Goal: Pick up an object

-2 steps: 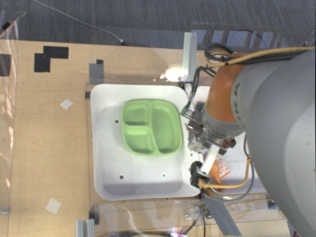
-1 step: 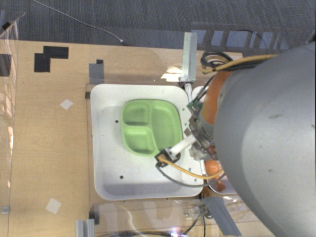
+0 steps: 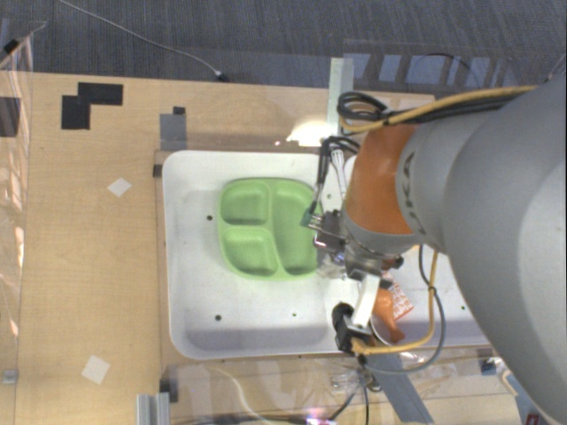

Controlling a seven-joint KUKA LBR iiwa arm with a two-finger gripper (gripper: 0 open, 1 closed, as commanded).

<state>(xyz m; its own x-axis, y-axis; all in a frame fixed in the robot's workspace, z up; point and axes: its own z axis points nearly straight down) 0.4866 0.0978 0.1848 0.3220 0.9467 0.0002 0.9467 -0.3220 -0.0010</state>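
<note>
The green divided tray (image 3: 264, 227) lies in the white bin (image 3: 190, 317) at frame centre, just left of the pincer (image 3: 330, 248). Whether the pincer is open or closed, I cannot tell.

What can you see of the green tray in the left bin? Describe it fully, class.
The green tray is a light green divided plate, seemingly smooth plastic, with rounded corners and raised ridges splitting it into three visible compartments. It lies flat and right way up on the floor of the left white bin, toward that bin's right side. Nothing shows in its compartments. Its right edge passes beneath the arm's wrist, so contact there cannot be judged.
</note>
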